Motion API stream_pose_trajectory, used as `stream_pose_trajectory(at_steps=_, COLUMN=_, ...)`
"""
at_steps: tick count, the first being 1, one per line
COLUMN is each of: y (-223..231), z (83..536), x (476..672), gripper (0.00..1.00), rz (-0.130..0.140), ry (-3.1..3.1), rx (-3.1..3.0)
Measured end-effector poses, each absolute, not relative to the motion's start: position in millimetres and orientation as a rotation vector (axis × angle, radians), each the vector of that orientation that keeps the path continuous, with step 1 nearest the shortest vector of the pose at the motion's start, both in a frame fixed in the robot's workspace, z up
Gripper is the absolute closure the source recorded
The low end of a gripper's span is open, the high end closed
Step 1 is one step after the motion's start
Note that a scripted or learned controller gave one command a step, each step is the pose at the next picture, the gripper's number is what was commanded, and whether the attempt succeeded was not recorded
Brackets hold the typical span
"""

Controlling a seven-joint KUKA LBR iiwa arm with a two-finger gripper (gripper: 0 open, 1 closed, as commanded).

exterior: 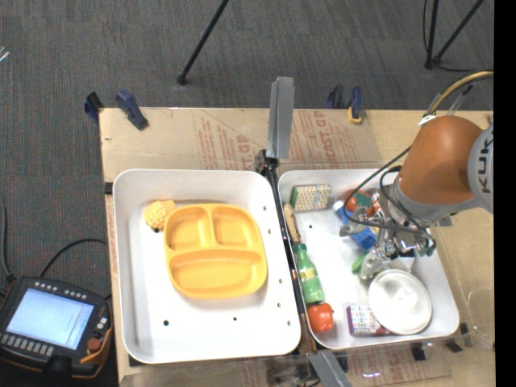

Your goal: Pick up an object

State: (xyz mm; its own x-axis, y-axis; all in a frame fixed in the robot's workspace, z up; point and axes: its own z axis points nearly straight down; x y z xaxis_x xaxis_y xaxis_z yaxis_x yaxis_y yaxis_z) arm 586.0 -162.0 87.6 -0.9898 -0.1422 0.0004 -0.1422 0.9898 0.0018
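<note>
White plastic, two shallow bins side by side on a cardboard-covered tabletop (201, 131), seen from above at a slant. In the left bin (133, 216), a yellow divided tray (215, 250) lying flat near the middle, with a small yellow corn-like toy (157, 213) touching its upper left corner. In the right bin (443, 293), a cluster of objects: a green bottle (307, 272) along the left wall, an orange-red round item (320, 318) just below it at the bottom left corner, a speckled rectangular sponge-like block (311, 196) near the top left, a white round bowl or lid (400, 300) at the lower right, and a small patterned packet (362, 319) touching the bowl's left edge. Red and blue items (363, 208) near the bin's upper middle, partly hidden, too tangled to name. Grey arm with an orange band (439, 164) reaching in from the right, over the right bin. Hand (385, 252) lowered among the blue and green pieces just above the white bowl; fingers lost in the clutter, so impossible to tell whether released, clenched, or grasping anything. A grey upright post (281, 119) at the gap between the bins. Blue clamps (129, 107) on the tabletop's far edge. A control pendant with a lit screen (48, 321) on the dark floor at lower left.
</note>
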Motion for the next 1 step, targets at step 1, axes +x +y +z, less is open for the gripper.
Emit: stream_pose_trajectory(at_steps=1, y=-153.9, z=87.5, x=585.7, gripper=0.00, rz=-0.004, ry=-3.120, rx=0.365)
